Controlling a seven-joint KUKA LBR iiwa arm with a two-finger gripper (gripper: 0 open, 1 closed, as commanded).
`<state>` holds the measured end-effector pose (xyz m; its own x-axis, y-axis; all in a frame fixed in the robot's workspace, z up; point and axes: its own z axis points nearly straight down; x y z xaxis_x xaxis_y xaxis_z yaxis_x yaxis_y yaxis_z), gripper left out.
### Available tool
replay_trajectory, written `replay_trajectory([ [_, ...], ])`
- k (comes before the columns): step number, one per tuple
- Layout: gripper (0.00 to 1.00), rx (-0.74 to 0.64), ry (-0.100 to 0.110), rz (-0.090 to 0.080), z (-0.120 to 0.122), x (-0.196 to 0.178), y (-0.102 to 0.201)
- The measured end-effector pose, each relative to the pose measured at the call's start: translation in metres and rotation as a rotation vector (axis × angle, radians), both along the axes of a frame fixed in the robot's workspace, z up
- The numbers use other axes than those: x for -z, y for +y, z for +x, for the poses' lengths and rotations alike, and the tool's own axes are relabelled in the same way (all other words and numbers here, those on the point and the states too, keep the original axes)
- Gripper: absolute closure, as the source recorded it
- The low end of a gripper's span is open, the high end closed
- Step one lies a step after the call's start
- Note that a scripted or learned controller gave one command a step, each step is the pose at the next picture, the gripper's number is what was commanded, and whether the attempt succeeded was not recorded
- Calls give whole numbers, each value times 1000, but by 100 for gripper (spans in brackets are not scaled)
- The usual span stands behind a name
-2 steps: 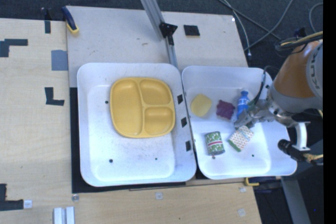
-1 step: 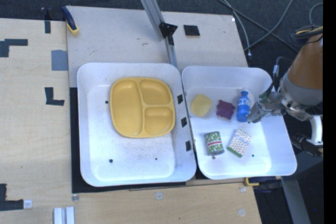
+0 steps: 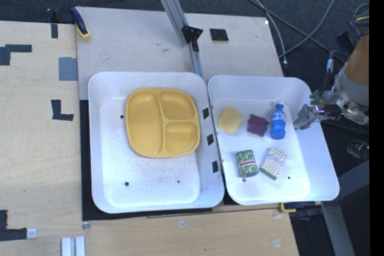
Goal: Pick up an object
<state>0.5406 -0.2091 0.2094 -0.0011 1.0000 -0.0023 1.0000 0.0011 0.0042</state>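
Nearest us in the right bin [image 3: 312, 183] we see a green can [image 3: 246, 163] and a checkered packet [image 3: 273, 162] just beside it. Behind them sit a yellow lump [image 3: 230, 120], a purple block [image 3: 257, 125] and a blue bottle [image 3: 277, 122], all apart. We spot the gripper [image 3: 303, 117] at that bin's right rim, near the bottle, with nothing visibly in it; we cannot tell its opening. Left bin [image 3: 108, 189] carries a yellow divided plate [image 3: 162, 122] on the worktop [image 3: 36, 129].

Grey arm with orange band [image 3: 360, 72] cut off at right edge; small metal gripper [image 3: 304, 117] finger state indistinct.
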Motion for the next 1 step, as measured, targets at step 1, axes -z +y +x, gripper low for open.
replay_trajectory([
  [1,100,-1,1,1,1,-47,0],
])
